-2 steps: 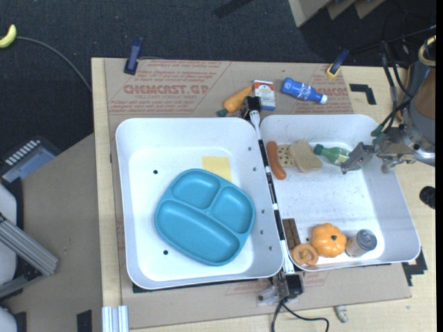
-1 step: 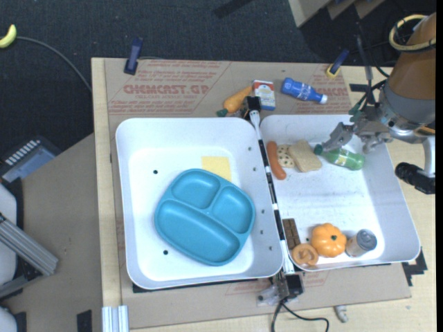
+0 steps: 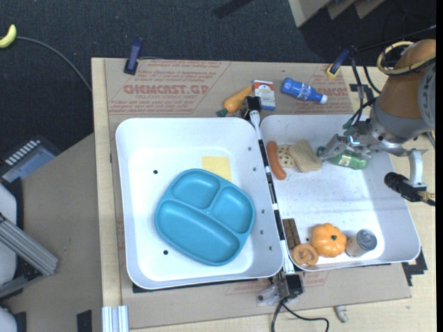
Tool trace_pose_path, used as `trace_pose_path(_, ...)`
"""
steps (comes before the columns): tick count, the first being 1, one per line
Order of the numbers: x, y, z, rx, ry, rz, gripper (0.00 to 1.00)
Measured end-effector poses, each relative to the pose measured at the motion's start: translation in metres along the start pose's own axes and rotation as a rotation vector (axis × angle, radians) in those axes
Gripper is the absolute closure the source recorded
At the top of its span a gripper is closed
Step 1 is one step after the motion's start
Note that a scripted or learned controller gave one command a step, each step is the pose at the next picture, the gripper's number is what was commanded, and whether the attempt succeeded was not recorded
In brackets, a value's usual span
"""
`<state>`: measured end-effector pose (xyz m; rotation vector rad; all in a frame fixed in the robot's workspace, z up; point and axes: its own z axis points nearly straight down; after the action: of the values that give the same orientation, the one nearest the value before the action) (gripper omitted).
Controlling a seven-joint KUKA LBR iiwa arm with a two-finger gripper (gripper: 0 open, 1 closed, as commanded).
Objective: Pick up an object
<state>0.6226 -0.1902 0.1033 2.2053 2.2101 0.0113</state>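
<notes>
My gripper (image 3: 345, 148) is low over the far right part of the right bin (image 3: 333, 194), at the end of the grey and orange arm (image 3: 405, 92). A green bottle (image 3: 351, 161) lies on its side directly under and against the gripper. Just left of it are a tan bread piece (image 3: 303, 156) and a red sausage (image 3: 276, 160). Along the bin's front edge sit an orange pumpkin (image 3: 327, 240), a doughnut (image 3: 304, 255), a small can (image 3: 363, 242) and a brown bar (image 3: 291, 232).
The left bin (image 3: 138, 171) holds a blue divided plate (image 3: 204, 215) and a yellow cheese slice (image 3: 217, 165). Behind the bins on the board lie a blue bottle (image 3: 303, 90), a small carton (image 3: 263, 94) and a carrot (image 3: 237, 100). Black cables hang by the arm.
</notes>
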Motion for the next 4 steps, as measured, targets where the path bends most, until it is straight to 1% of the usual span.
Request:
trace_pose_path(1, -0.002, 0.001, -0.011, -0.003, -0.004, 0.001, 1.00)
trace_pose_path(2, 0.055, -0.023, -0.062, 0.017, 0.009, 0.000, 1.00)
trace_pose_path(3, 0.055, -0.024, -0.062, 0.019, 0.009, 0.001, 0.00)
trace_pose_path(4, 0.006, -0.057, 0.018, 0.021, 0.008, 0.003, 0.00)
